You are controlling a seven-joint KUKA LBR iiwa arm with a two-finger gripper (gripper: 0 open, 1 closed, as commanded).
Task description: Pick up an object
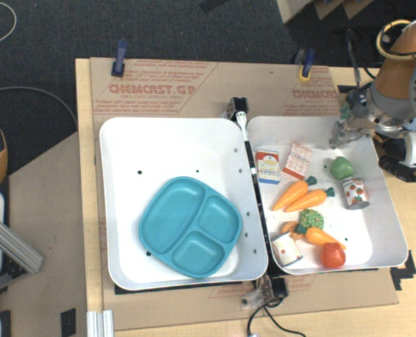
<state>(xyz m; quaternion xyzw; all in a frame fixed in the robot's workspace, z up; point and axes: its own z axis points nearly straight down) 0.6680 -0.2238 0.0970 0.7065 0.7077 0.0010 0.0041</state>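
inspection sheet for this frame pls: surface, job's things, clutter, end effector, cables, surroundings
Surface: brown board printed with red lettering, bearing the left bin and the right bin.
Job's things: in the right bin, two carrots, green pepper, tomato, broccoli, small can, two small cartons.
Clutter: teal divided plate in the left bin.
End effector: over the right bin's far right corner, holding nothing visible; finger state unclear.
Cables: black cable at the near edge; thin light cable on the floor, upper left.
Surroundings: dark carpet; two clamps on the board's far edge.
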